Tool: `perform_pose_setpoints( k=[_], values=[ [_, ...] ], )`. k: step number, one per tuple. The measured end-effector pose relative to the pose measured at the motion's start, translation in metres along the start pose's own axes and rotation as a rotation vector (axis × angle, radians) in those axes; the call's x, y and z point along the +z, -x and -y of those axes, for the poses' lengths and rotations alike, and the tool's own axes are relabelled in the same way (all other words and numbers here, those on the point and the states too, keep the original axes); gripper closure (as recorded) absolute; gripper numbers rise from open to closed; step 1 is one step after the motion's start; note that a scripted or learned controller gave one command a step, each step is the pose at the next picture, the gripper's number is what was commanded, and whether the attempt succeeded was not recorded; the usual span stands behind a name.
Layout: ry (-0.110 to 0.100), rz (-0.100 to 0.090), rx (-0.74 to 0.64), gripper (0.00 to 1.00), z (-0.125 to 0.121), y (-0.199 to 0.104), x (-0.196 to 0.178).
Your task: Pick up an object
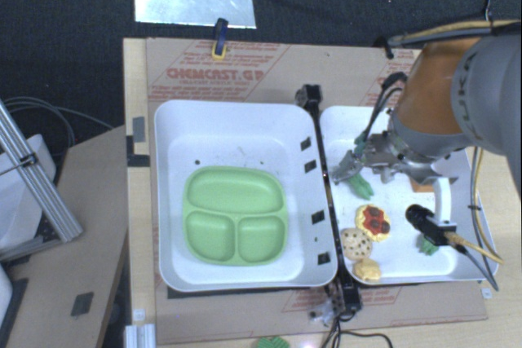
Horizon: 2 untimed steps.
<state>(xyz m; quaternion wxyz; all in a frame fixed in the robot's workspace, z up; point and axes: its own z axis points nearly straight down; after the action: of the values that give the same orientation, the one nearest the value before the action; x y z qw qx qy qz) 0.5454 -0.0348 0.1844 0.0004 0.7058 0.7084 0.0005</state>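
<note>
Green toy piece point(360, 187) lies in the right bin point(457, 269) near its left wall — just under the gripper point(349, 167), whose fingers are spread and hold nothing — with cookies point(356, 242) nearer the front.

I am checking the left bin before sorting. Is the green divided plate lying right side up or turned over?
Right side up. The green divided plate lies flat in the left bin, and its three hollow compartments face upward with nothing in them.

A robotics lab: a cardboard-topped bench point(245, 65) with two white bins point(171, 175), aluminium framing point(33, 183), loose cables point(49, 106), dark carpet.
</note>
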Motion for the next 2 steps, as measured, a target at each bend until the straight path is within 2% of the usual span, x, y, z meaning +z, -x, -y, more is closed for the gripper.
perform_pose_setpoints(
  k=[1,2],
  values=[
    [0.002,0.004,0.008,0.0,-0.027,0.096,0.021],
    [0.005,0.001,-0.002,0.0,-0.073,0.074,0.102]
  ],
)
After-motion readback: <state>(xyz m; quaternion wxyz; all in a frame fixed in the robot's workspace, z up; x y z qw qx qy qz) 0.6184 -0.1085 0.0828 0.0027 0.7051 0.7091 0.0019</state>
